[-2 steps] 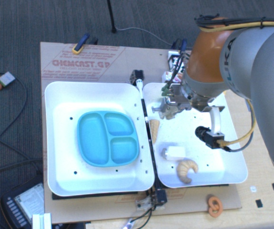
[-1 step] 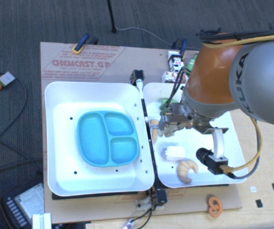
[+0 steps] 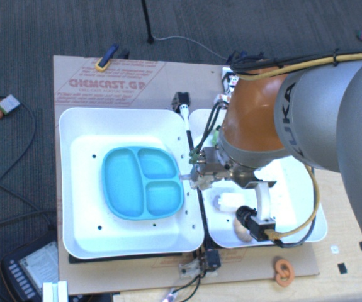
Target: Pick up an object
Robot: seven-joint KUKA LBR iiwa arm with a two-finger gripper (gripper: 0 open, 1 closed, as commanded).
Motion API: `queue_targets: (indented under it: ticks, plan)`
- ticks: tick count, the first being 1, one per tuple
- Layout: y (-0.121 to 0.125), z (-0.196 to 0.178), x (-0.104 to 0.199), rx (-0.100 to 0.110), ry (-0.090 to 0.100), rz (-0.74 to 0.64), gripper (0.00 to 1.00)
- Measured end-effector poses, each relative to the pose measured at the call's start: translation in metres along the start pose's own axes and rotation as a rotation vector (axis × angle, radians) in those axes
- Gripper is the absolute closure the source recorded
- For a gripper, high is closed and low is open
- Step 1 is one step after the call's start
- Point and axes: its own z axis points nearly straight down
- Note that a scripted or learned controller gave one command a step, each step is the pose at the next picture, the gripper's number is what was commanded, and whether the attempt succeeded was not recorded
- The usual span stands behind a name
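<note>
Camera view puts the jaws low under the wrist of the grey arm with the orange band (image 3: 256, 118), roughly over the seam between the arm-side white bin (image 3: 297, 197) and the outer white bin (image 3: 73, 162), both on the brown board worktop (image 3: 105, 90). The wrist hides them enough that I cannot tell how wide they stand, and nothing is seen between them.

Just beside the jaws, on the side away from the arm, the blue three-compartment plastic plate (image 3: 143, 181) lies flat in the outer white bin, its nearest rim close to them. Behind the jaws, under the arm in the arm-side white bin, a small tan rounded lump (image 3: 242, 233) peeks out, half covered.

As I judge it, the main risk is that the jaws sit nearer the bin walls than any graspable edge. A descent here could land on those walls and close on air. The plate is broad and shallow, so only its thin rim offers a hold. A pinch there could slip off, or tilt the plate and drop it, and a push would merely shove it across the bin. The lump is small and shadowed by the wrist, so it is easy to miss or nudge away.
</note>
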Motion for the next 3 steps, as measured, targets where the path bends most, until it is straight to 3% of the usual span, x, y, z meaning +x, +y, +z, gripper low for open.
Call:
queue_targets:
  ticks: [1, 2, 3]
  plan:
    - [0.0, 0.02, -0.137, 0.0, -0.002, 0.004, 1.0]
    - [0.0, 0.052, -0.071, 0.002, 0.001, 0.0, 1.0]
    - [0.115, 0.051, -0.105, -0.001, -0.002, 0.001, 1.0]
